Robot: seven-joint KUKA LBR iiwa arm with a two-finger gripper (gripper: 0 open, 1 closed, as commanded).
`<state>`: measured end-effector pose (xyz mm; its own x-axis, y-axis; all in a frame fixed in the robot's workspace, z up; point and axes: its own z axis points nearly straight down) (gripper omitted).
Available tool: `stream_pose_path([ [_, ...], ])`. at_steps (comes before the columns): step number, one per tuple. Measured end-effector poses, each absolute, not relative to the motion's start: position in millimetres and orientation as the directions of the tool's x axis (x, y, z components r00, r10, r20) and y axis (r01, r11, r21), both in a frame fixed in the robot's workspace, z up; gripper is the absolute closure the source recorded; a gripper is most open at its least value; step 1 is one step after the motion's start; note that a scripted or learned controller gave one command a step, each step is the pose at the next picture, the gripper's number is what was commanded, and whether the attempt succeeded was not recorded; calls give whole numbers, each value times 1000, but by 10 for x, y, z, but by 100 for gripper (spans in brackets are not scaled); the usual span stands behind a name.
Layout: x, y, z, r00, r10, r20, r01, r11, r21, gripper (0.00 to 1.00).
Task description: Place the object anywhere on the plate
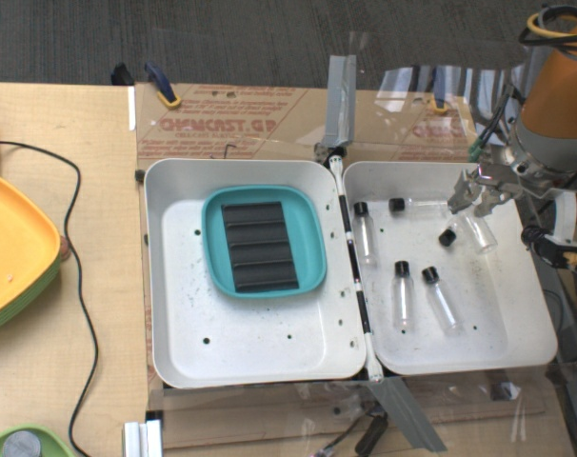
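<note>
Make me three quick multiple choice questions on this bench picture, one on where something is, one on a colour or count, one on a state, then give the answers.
1. Where is the plate?
A. left bin
B. right bin
C. on the cardboard

2. What colour is the plate's rim?
A. orange
B. teal
C. white

3. How do the vials in the right bin rest?
A. standing upright
B. lying flat
C. stacked on the plate

Answers: 1 A, it sits in the left bin. 2 B, the rim is teal around a dark ribbed centre. 3 B, each clear black-capped tube lies on its side near the pincer.
</note>
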<state>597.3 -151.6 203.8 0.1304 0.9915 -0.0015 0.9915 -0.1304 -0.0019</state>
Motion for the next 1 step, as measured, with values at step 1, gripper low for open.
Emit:
stream_pose_path([
  [1, 5974, -1516, 2038, 130, 991, -2, 991, -130, -2, 0],
])
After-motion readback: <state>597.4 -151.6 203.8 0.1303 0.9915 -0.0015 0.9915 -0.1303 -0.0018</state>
